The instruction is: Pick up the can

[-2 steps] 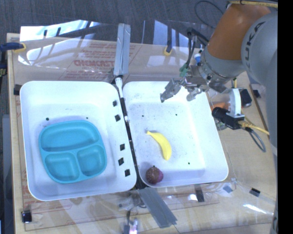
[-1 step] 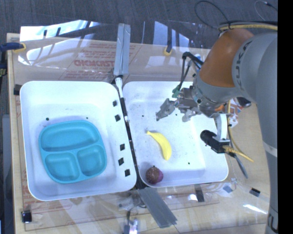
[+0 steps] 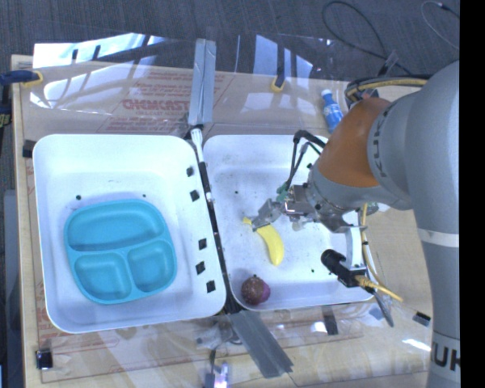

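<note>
The can we cannot place: nothing we can call a can lies on the open floor of the right bin (image 3: 242, 156), and it may sit hidden beneath the arm (image 3: 404, 152), which covers that bin's 3 o'clock side.

The gripper (image 3: 267, 213) hangs low near the bin's middle, just at the tip of a banana (image 3: 272, 246) that lies at its 6 o'clock. Whether its jaws are spread or pressed together we cannot tell. We see nothing gripped.

We judge the wrist is tilted down so as to search the bin floor, though its aim looks nearer the banana than any can. A dark red fruit (image 3: 255, 289) rests at the bin's 6 o'clock rim. At 9 o'clock, the left bin (image 3: 105, 160) holds a blue divided tray (image 3: 120, 249), well apart from the work.
</note>
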Motion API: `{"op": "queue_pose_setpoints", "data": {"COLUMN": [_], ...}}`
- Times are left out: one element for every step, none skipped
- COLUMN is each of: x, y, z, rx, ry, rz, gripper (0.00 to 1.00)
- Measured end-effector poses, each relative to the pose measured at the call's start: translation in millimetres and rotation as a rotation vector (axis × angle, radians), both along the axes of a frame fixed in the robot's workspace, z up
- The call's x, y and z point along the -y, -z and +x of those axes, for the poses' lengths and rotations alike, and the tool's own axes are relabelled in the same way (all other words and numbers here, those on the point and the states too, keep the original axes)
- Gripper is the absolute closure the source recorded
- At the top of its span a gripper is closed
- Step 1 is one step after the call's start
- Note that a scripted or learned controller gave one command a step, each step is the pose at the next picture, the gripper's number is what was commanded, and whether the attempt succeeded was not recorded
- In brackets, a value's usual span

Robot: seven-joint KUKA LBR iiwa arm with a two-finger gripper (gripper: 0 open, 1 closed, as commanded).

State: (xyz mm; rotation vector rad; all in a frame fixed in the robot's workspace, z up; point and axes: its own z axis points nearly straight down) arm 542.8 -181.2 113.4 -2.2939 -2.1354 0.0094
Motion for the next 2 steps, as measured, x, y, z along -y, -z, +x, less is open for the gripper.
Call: {"op": "queue_pose_setpoints", "data": {"x": [19.2,-8.7], "y": [24.0,-32.6], "z": [64.5,83.2], "rx": [0.003,0.006], "ry": [0.033,-0.086], "rz": [-0.001,-0.001], "gripper": [0.0,0.0]}}
